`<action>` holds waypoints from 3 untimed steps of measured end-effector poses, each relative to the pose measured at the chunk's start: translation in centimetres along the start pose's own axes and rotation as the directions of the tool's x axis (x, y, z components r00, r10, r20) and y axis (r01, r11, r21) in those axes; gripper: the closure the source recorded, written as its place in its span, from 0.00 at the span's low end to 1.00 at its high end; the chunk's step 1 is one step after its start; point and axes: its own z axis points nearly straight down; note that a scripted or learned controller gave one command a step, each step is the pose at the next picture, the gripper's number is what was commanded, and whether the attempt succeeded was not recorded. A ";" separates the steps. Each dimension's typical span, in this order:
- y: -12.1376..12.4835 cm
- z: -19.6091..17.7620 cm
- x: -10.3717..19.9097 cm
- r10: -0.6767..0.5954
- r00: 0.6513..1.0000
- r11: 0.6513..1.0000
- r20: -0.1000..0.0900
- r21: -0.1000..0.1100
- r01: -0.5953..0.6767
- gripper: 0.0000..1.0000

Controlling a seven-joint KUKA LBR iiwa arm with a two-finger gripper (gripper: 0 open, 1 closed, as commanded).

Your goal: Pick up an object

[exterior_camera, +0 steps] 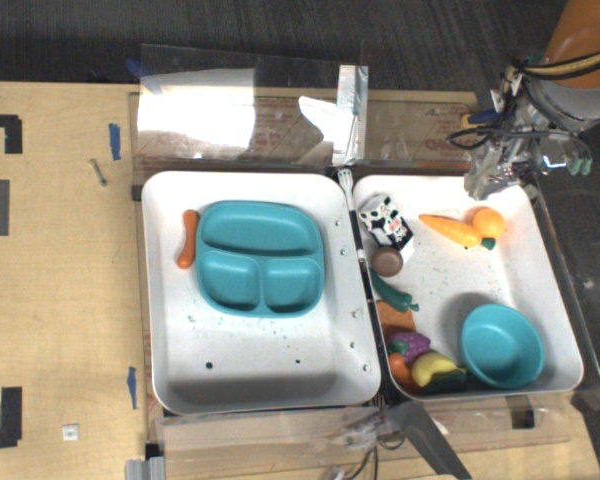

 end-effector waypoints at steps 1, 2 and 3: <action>-0.5 11.7 1.2 -0.164 0.986 0.986 -0.011 -0.009 0.164 1.00; -2.2 -4.6 0.0 -0.269 0.963 0.963 0.009 0.006 0.269 1.00; -6.3 13.8 1.4 -0.350 0.937 0.937 -0.013 -0.017 0.350 1.00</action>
